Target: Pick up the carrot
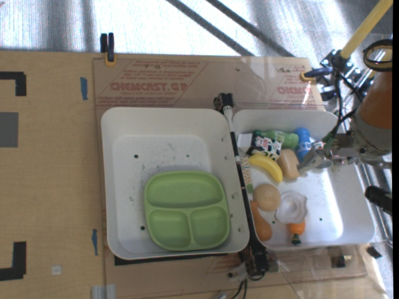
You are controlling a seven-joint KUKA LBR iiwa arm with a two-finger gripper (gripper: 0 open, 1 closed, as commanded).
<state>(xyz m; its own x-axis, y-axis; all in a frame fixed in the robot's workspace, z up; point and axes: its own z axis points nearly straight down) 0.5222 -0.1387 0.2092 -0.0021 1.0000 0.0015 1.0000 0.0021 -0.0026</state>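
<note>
You'll find the carrot (262,223) at the lower left of the right bin (349,223), lying lengthwise against the wall that bin shares with the left bin (118,167), its orange body just below the round tan bun (267,196). The gripper (313,159) sits at the upper right of the frame, low over the right bin's upper half and well apart from the carrot — whether it is parted or closed you cannot tell from this slant. Just beside it to the left lie a tan bread roll (288,164) and a banana (266,166), with a green bottle bearing a cow-patterned label (269,142) and a blue object (303,141) along the bin's top edge. A clear plastic cup (291,207) rests right of the bun, and a small orange-and-green piece (296,229) sits just below it. In the left bin you have a green divided plate (186,209), toward the lower middle of the frame.
</note>
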